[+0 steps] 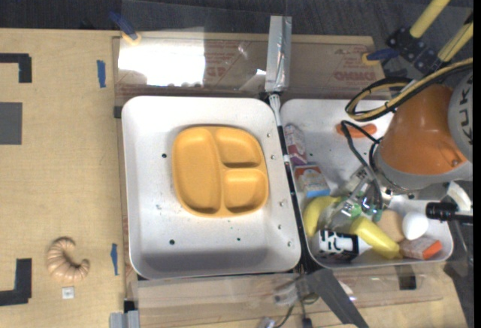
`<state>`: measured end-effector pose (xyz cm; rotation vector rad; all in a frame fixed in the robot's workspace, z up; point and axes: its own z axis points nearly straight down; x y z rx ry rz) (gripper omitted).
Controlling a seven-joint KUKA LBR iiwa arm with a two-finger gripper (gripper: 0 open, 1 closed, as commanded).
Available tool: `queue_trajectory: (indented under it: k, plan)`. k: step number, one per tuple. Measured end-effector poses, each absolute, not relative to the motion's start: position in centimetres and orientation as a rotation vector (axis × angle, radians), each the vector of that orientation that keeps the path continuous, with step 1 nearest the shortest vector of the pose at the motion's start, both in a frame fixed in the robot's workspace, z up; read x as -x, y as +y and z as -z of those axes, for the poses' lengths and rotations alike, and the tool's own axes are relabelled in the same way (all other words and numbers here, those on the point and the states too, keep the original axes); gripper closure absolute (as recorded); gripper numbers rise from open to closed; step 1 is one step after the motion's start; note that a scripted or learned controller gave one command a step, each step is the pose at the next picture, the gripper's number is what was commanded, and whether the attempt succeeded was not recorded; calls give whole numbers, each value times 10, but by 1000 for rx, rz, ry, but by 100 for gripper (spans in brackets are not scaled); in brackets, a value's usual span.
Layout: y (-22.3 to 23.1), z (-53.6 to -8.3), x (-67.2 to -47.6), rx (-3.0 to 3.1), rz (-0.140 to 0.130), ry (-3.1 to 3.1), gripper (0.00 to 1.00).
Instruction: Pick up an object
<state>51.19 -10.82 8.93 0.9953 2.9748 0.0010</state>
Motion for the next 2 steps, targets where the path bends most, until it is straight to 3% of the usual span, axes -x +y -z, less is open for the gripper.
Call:
queue_trajectory:
  k: [1, 2]
  plan:
    - [-108, -99, -515, -996, -6, 2968, 100]
    - [-110, -124, -527, -954, -4, 2991, 100]
